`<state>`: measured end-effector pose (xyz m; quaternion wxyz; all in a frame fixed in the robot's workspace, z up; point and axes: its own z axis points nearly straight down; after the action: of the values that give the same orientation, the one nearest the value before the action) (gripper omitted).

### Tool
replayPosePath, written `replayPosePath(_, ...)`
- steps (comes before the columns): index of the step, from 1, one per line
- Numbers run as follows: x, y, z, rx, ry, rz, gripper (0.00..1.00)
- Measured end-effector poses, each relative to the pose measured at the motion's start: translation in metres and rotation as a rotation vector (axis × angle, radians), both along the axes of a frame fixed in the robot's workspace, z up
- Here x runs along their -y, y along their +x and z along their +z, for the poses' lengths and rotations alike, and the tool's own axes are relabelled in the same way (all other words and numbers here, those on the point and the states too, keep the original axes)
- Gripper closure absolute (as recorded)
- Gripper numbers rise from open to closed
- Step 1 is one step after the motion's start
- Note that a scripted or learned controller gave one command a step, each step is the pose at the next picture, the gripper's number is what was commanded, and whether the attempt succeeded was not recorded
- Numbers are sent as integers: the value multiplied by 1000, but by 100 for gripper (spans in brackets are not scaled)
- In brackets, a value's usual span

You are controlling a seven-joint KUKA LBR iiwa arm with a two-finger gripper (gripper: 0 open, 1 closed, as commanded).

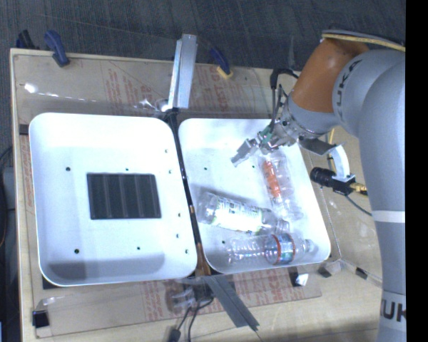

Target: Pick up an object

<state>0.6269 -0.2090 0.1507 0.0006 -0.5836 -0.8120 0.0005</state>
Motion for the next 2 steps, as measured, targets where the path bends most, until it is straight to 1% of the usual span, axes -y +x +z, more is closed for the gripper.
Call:
replayPosePath(1,-23,31,123,2,-1,-172,0)
replayPosePath(2,-18,30,180,1,-1,-292,0)
